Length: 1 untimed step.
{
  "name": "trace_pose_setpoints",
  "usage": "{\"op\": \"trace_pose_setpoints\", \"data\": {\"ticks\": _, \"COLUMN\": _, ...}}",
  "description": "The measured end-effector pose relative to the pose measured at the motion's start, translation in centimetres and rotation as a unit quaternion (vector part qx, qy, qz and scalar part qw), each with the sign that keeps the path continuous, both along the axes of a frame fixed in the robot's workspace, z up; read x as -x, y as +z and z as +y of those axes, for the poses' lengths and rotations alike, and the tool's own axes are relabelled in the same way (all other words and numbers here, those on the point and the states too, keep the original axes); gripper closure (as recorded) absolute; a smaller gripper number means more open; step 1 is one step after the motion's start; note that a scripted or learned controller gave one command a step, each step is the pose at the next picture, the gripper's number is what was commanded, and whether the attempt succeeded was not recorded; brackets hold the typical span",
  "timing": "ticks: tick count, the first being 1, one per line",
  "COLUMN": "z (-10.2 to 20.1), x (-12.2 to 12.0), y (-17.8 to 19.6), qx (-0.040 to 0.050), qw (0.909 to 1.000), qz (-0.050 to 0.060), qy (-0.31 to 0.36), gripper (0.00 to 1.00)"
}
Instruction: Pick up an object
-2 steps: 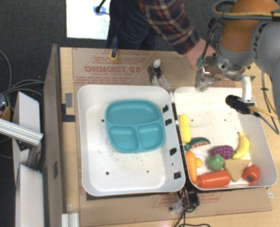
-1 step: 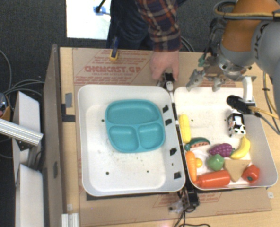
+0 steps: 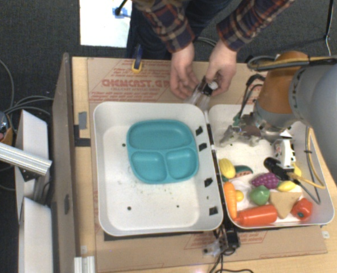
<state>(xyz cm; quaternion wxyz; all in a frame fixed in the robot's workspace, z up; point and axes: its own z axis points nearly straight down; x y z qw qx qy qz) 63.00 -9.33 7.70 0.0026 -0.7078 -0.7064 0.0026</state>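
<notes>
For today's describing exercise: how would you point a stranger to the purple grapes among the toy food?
Start at the right-hand white bin, where toy food is heaped at the near end. The purple grapes lie mid-pile, just above the green pepper. Nothing else there is purple and knobbly.

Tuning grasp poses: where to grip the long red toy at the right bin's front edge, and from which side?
Take the red toy across its narrow middle, from straight above. It lies flat, long axis along the right bin's front wall, with the carrot at its left end.
</notes>
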Motion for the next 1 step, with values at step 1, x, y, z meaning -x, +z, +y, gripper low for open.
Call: {"op": "trace_pose_setpoints", "data": {"ticks": 1, "z": -4.64, "x": 6.7, "y": 0.71, "qx": 0.0003, "qw": 1.0, "qz": -0.002, "qy": -0.002, "gripper": 0.0}}
